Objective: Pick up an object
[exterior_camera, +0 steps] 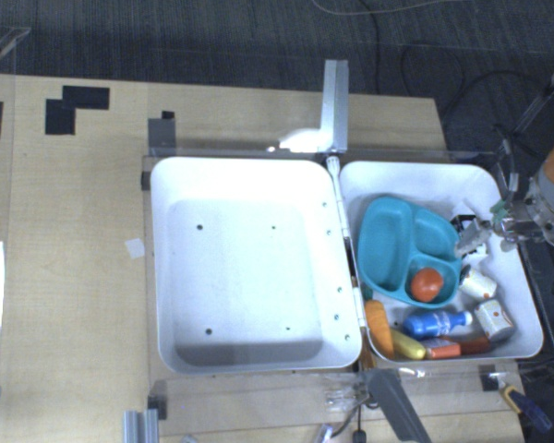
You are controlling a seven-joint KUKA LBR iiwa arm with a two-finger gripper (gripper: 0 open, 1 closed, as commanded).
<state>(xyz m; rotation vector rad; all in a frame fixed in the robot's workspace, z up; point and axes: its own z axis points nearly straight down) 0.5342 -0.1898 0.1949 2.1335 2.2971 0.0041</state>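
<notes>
**Nothing lifted yet: my tool hangs at the right bin's far right edge**

My tool (487,232) sits low over the right bin (399,175), close to its right wall and just beside the teal divided tray (399,240). The view is too small and cluttered here, so I cannot tell how it is set, and I see nothing in its grasp.

All the candidates lie in that bin. An orange ball (427,284) rests in the tray's near compartment. A blue bottle (436,323) lies along the bin's near edge, with a yellow-orange piece (380,329) towards the near left corner and a small white block (494,319) towards the near right corner. The left bin (166,275) holds nothing I could pick.

I judge the pick itself not yet made: choosing, closing and lifting all remain.
</notes>
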